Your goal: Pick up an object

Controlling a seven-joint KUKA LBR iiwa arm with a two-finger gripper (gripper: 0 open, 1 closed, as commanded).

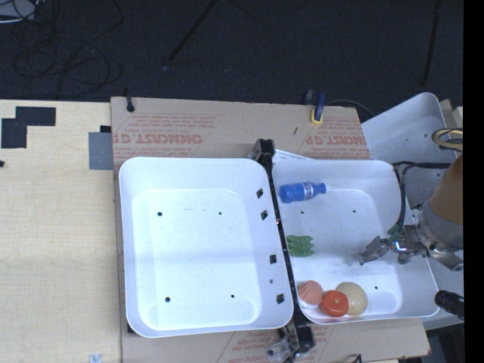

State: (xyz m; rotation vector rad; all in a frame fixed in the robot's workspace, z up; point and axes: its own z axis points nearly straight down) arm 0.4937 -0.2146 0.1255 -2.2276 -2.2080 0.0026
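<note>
Your hand (372,252) hovers low over the right bin (378,174), fingers spread and gripping nothing. The red tomato-like ball (334,303) sits left and nearer from it, wedged between a pink piece (308,291) and a pale round one (354,296). The blue bottle (302,192) lies far-left, its long axis running left to right.

1. A shallow white plastic bin (198,174) sits on the left, beside a second shallow white plastic bin (344,171).
2. Flat brown printed cardboard (189,131) lies under both.
3. A pale wooden bench top (53,225) extends left.
4. Black cables (45,6) trail across the dark floor.
</note>
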